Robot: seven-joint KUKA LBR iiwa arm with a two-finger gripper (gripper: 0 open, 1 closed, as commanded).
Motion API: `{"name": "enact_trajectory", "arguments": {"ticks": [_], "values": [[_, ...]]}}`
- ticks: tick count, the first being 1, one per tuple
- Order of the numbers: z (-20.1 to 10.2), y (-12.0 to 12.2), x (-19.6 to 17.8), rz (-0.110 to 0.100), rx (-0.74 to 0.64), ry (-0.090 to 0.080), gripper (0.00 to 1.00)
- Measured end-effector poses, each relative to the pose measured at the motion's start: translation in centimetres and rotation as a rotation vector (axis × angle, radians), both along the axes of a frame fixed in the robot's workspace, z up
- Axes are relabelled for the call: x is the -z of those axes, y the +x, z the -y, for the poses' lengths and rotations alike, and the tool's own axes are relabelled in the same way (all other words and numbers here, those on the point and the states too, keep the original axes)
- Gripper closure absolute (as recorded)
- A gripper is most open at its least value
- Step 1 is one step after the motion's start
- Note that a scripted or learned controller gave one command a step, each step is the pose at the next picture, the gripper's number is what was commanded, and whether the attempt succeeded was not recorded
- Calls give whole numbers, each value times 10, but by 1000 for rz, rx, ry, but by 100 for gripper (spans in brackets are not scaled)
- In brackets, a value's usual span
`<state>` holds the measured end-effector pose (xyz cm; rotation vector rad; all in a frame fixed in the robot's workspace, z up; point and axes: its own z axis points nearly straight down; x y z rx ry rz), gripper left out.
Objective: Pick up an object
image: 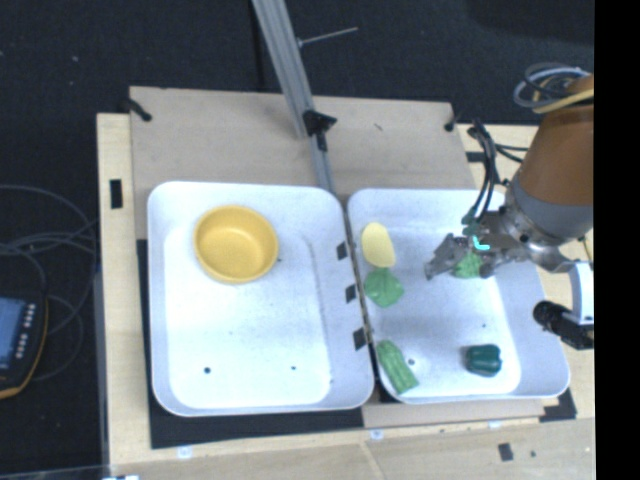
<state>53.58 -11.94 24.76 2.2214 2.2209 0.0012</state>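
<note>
Dark floor (60,48), tan bench (400,138), cables (50,228)

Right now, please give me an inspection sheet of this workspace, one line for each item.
Surface: bench bears a left bin and a right bin, side by side.
Job's things: yellow bowl in the left bin; yellow piece, round green piece, flat green piece, dark green piece in the right bin.
Clutter: nothing seen.
Gripper: gripper is over the right bin, with something green at its tip; a hold cannot be told.
Cables: dark cables left of the bench; a cable along the arm.
Surroundings: grey rail behind the bins; handheld screen at far left.
</note>
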Motion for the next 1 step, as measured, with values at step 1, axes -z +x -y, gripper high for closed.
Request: {"name": "enact_trajectory", "arguments": {"ticks": [1], "values": [[0, 0, 0, 0, 0, 0, 0]]}}
